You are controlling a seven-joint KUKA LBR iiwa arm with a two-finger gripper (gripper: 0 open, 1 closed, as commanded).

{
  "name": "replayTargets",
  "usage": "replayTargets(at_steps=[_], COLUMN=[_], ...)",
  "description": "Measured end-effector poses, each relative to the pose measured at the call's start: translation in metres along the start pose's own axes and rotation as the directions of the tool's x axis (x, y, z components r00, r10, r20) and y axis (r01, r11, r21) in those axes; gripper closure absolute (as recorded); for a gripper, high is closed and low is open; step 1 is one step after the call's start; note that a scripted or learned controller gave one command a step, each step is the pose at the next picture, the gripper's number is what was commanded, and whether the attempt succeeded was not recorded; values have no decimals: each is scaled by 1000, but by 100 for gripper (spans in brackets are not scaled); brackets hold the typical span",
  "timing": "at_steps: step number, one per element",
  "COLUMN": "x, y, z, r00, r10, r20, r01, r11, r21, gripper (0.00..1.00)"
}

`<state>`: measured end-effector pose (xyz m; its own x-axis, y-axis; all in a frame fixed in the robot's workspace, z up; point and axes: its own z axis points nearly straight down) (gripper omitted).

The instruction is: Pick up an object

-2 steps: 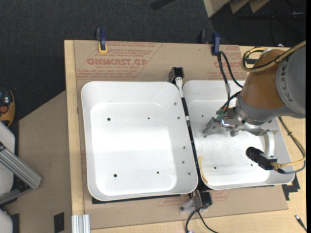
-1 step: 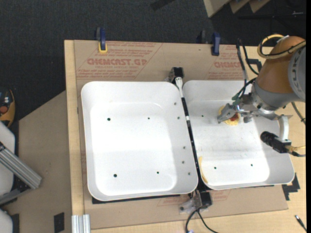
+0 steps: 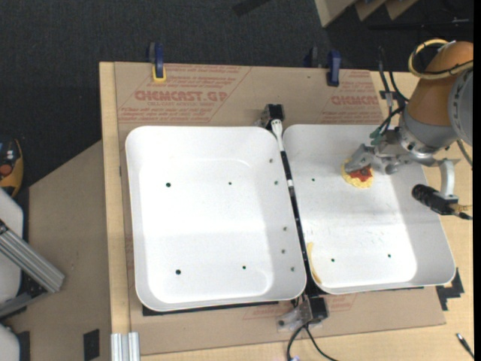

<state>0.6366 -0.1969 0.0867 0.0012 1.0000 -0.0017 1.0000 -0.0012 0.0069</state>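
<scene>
A small yellow and red object (image 3: 358,176) lies in the right bin (image 3: 376,239), in its far half. My gripper (image 3: 368,161) hangs right over it, reaching in from the right, and its tip covers the object's upper edge. The view does not let me tell whether the gripper touches the object. The grey arm with its orange band (image 3: 440,89) rises behind, at the right edge.
The left bin (image 3: 203,216) sits beside the right one, with a black divider rail (image 3: 289,194) between them. A thin yellowish piece (image 3: 311,258) lies at the right bin's near left edge. Blue clamps (image 3: 157,60) hold the board at the back.
</scene>
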Motion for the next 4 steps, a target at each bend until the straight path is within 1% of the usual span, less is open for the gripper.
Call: replayTargets(at_steps=[1,2,3,4], x=[2,-20,-26,84], y=[3,14,-59,24], z=[-18,-7,-1,1], r00=[1000,1000,1000,1000], r10=[-3,-5,-2,-13], r20=[3,-24,-3,-3], r01=[3,6,2,13], r11=[1000,1000,1000,1000], r21=[-12,17,5,-2], gripper=[100,100,100,100])
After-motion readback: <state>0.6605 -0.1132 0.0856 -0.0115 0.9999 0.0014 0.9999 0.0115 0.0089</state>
